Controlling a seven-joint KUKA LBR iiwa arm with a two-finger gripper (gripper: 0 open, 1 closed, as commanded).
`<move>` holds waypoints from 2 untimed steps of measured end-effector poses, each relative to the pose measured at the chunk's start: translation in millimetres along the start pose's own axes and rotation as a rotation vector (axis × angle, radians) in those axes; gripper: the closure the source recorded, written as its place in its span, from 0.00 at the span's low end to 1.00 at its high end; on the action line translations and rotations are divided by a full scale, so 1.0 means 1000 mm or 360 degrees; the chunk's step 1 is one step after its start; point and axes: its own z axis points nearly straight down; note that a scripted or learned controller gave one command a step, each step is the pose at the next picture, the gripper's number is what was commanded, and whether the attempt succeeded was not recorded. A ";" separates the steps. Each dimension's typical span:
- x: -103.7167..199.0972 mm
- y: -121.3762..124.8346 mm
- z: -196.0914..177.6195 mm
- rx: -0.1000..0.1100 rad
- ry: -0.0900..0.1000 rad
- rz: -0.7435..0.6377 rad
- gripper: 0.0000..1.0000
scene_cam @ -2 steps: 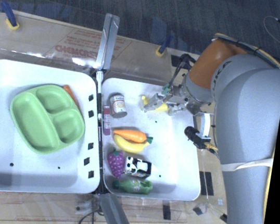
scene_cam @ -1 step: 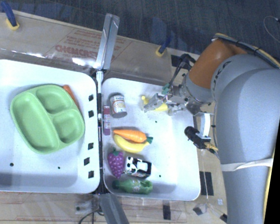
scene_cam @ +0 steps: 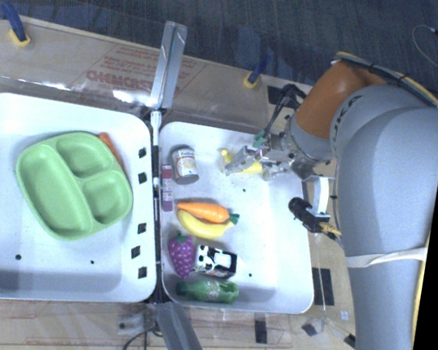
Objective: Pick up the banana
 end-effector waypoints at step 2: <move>0.037 -0.001 -0.098 0.0002 0.0001 -0.0157 0.00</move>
